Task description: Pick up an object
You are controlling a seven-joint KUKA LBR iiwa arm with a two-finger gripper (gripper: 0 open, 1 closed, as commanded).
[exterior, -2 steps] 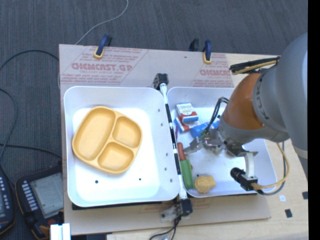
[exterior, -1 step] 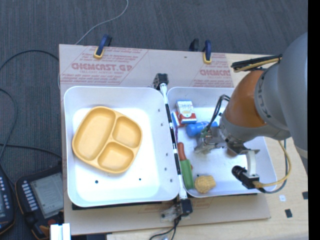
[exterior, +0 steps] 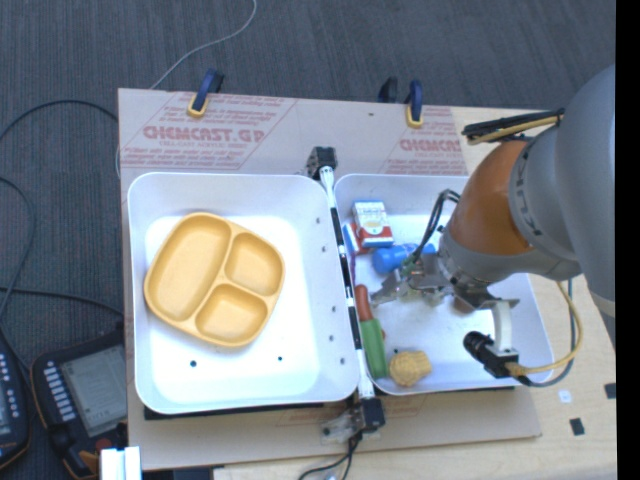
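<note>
In the right bin (exterior: 540,343), the gripper (exterior: 400,286) is down low among the clutter, reaching in from under the arm's (exterior: 530,208) orange band toward the bin's left wall. Its metal fingers lie just beside a small blue object (exterior: 390,259), which sits directly below a red and white box (exterior: 372,224) near the bin's upper left corner. Whether the fingers are spread or closed I cannot tell from this slant, since the wrist and cables crowd the spot; nothing can be seen plainly clamped between them, so no grasp should be counted. A green and red marker-like stick (exterior: 368,336) lies along the divider edge, and a tan crumbly lump (exterior: 409,367) rests near the bin's lower edge, both apart from the fingertips. The left bin (exterior: 150,388) carries a yellow divided tray (exterior: 215,278), well away from the arm. By the look of it, the step in hand is the approach or the close on a target, most likely the blue object, with the lift not yet made. The next move calls for the fingers to straddle that piece squarely and close firmly before rising straight up, clear of the box above and the bin wall beside it; a glancing contact could simply nudge the blue piece against the box.
</note>
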